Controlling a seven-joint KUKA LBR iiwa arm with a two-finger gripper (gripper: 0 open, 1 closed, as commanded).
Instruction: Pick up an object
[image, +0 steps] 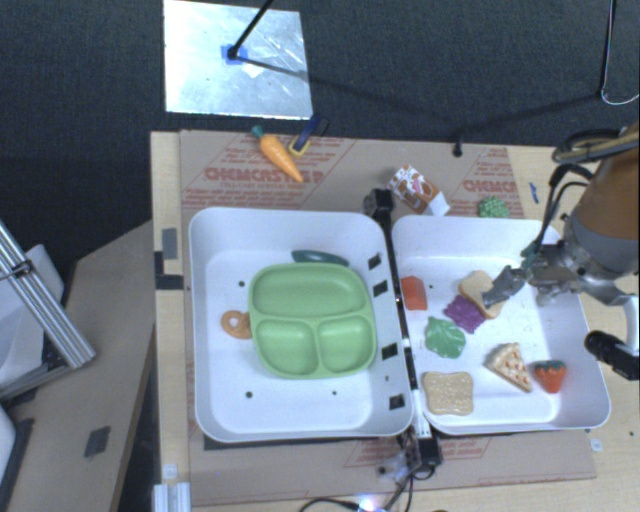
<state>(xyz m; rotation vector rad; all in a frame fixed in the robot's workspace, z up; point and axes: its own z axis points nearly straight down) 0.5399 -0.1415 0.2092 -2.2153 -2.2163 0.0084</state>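
My gripper (503, 288) reaches in from the right and hangs low over the right bin (590, 400). Its tip lies over a tan bun-like piece (474, 287), with a purple piece (463, 314) just beside that. Around them in this bin lie an orange-red block (413, 293), a green leaf (445, 337), a toast slice (447, 393), a pizza slice (510, 366) and a red strawberry (548, 375). Whether anything is gripped is hidden from this angle.
The left bin (215, 400) holds a green divided plate (310, 320), a pretzel (236, 324) and a dark green piece (320, 257). Behind the bins lie a carrot (280, 155), a small box (415, 188) and a green floret (491, 207).
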